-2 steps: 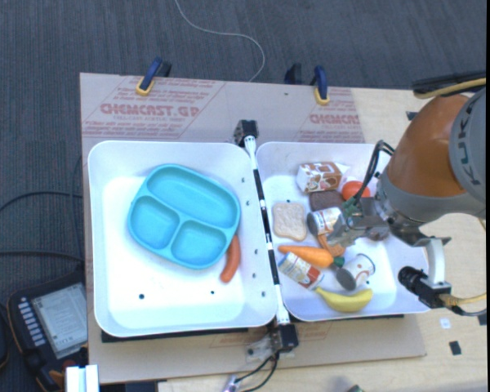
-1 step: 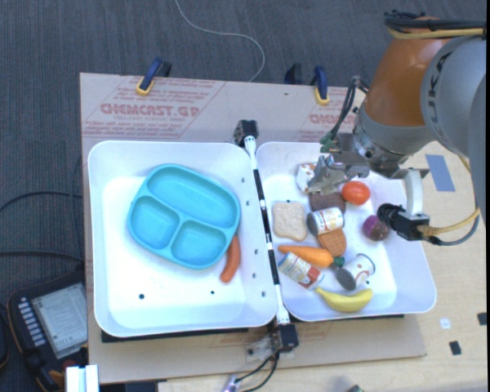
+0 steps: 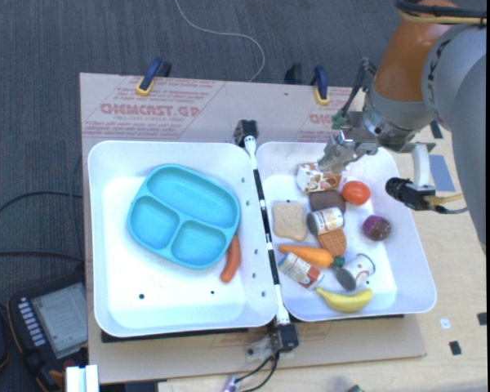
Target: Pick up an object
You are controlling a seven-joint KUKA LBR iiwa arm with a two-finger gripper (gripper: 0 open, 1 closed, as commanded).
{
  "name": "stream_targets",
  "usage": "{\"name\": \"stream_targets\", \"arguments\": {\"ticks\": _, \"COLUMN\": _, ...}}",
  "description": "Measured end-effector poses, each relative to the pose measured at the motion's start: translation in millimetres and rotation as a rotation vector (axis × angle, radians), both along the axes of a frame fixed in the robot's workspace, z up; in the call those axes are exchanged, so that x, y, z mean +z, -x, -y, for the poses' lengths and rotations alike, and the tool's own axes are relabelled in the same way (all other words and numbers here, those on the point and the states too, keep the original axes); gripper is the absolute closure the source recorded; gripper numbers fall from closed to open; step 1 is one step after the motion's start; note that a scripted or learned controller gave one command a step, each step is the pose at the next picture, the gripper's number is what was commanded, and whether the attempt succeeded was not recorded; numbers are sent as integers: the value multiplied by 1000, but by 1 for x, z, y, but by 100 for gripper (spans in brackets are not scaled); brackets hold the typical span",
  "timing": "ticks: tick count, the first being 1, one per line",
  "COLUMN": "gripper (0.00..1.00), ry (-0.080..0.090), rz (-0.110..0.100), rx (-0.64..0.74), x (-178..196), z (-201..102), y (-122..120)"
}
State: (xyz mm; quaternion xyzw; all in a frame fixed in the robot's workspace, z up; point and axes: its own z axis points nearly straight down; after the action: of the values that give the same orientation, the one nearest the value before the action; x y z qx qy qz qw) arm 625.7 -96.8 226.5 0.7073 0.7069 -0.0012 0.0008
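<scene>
White plastic made up both bins, and the right bin [image 3: 408, 256] carried the clutter: a tomato [image 3: 356, 192], a brown block [image 3: 326, 200], a slice of bread [image 3: 290, 219], a small can [image 3: 326, 220], a carrot [image 3: 307, 255], a purple ball [image 3: 376, 228] and a banana [image 3: 345, 300]. From where I stood the hand [image 3: 336, 160] hung over the bin's far side, just above a small white-and-red carton [image 3: 312, 176], which looked the likeliest pick. I could not tell how far the hand was spread, nor that it had hold of anything. The carton seemed light and stiff enough, probably hollow toy plastic, a bit slick, so I judged a pinch across its flat sides would serve better than one on a corner. It lay touching the brown block, which left little room on that side. The left bin [image 3: 114, 243] held a blue tray [image 3: 184, 216] and a sausage [image 3: 231, 260] beside it.
</scene>
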Motion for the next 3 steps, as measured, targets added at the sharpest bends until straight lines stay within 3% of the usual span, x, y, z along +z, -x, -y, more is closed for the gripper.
{"name": "stream_targets", "arguments": {"ticks": 1, "gripper": 0, "ry": -1, "rz": 0, "rx": 1, "x": 0, "z": -1, "y": 0}}
{"name": "stream_targets", "arguments": {"ticks": 2, "gripper": 0, "ry": -1, "rz": 0, "rx": 2, "x": -127, "z": -2, "y": -18}}
{"name": "stream_targets", "arguments": {"ticks": 3, "gripper": 0, "ry": 2, "rz": 18, "rx": 1, "x": -135, "z": 12, "y": 37}}
